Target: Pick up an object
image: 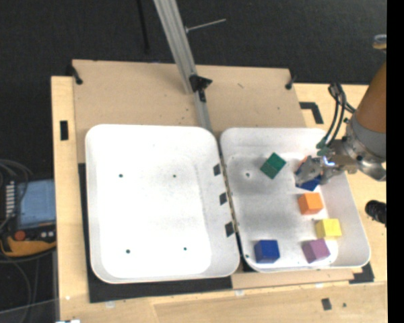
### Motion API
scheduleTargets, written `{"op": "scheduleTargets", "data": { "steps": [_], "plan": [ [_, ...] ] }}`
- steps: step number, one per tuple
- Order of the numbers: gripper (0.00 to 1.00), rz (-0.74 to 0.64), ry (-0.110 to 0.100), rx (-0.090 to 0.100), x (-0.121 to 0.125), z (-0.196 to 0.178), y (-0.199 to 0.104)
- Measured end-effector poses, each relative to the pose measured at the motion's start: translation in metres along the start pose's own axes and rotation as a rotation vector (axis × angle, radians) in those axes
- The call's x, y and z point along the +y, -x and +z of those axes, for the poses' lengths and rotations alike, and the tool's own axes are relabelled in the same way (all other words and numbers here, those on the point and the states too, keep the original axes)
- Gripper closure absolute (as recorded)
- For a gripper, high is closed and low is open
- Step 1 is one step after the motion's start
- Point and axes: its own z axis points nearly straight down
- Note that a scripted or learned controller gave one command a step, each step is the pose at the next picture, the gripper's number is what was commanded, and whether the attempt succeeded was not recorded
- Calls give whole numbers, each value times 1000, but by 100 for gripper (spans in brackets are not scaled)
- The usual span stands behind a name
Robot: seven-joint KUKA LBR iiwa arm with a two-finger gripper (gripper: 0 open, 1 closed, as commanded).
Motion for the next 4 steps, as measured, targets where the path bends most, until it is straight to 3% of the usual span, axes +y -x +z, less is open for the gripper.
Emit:
{"op": "scheduleTargets", "data": {
  "steps": [4],
  "plan": [
    [100, -3, -3, 3, 39, 14, -217]
  ]
}}
